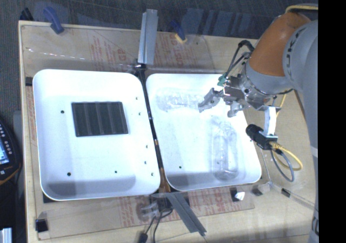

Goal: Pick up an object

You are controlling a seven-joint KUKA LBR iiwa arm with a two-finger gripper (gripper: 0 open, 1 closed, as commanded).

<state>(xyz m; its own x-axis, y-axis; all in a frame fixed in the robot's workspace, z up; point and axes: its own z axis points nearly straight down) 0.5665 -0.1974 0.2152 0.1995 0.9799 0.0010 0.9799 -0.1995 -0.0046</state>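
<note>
Pickup not yet achieved. Clear plastic bottle [224,150] lies flat in the right bin [178,177], toward its near right corner; a second clear item [175,100] lies beyond it. Hand [220,101] hovers above the bottle's far end, fingers spread, grasping nothing. Descent, closure and lift remain.

Claw [220,105] low, fingers apart
</note>
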